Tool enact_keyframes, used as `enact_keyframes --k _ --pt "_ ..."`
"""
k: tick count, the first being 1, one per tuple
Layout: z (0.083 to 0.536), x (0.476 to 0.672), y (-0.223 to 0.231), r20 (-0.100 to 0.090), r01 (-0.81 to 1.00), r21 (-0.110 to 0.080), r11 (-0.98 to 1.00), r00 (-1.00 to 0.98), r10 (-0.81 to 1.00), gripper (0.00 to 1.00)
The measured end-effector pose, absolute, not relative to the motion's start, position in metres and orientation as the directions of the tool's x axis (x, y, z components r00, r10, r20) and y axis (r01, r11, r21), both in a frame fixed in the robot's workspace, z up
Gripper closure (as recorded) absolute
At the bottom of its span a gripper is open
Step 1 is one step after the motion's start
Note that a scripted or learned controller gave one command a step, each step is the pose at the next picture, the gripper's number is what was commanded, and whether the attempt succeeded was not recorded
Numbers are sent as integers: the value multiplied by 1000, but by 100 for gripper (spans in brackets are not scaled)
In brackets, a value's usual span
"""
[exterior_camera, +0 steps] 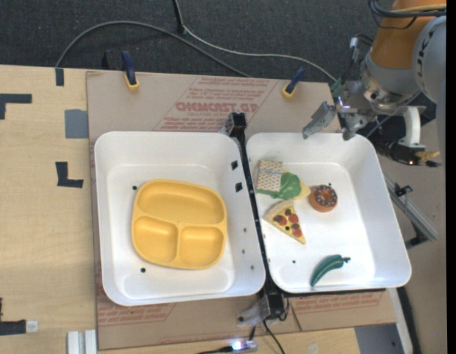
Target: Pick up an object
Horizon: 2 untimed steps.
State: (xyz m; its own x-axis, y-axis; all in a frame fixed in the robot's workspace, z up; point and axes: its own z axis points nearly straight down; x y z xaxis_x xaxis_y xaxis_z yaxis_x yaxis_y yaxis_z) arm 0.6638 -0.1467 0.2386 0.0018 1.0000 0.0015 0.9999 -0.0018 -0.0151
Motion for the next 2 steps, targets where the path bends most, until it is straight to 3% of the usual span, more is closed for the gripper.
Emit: enact_keyframes --k 1,2 --pt "248 666 -146 -1 1000 -1 2 -2 1000 0" --pt "184 665 -142 0 1000 -7 2 -2 1000 0"
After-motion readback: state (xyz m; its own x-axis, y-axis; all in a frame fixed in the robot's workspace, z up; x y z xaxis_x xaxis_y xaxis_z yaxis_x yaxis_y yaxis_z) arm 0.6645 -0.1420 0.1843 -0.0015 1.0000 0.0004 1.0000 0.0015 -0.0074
